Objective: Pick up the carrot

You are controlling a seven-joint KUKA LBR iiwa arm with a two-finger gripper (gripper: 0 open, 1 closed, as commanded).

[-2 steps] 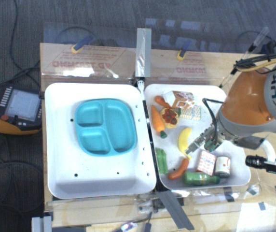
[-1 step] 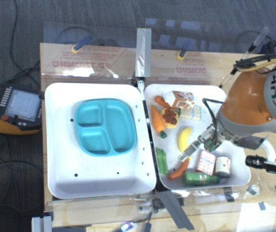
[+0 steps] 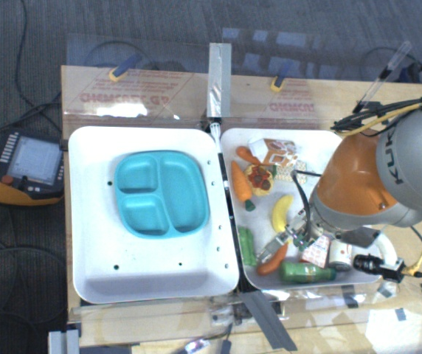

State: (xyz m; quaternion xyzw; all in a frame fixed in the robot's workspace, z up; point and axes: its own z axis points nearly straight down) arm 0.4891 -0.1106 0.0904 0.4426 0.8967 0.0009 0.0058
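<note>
Dark grey carpet surrounds your wooden bench point(image 3: 85, 80), where the left white bin point(image 3: 93, 264) holds a turquoise compartmented plastic tray point(image 3: 161, 192) and the right white bin point(image 3: 251, 140) holds the clutter. Look up and to the left of the gripper point(image 3: 285, 243), well apart from it: the long orange carrot point(image 3: 240, 182) lies near the bin's left wall, its long axis running roughly up and down the view, beside a yellow banana point(image 3: 281, 212). Whether the jaws stand wide or narrow you cannot tell; an orange-red toy point(image 3: 271, 262) and a green bottle point(image 3: 307, 273) lie just below them.
</note>
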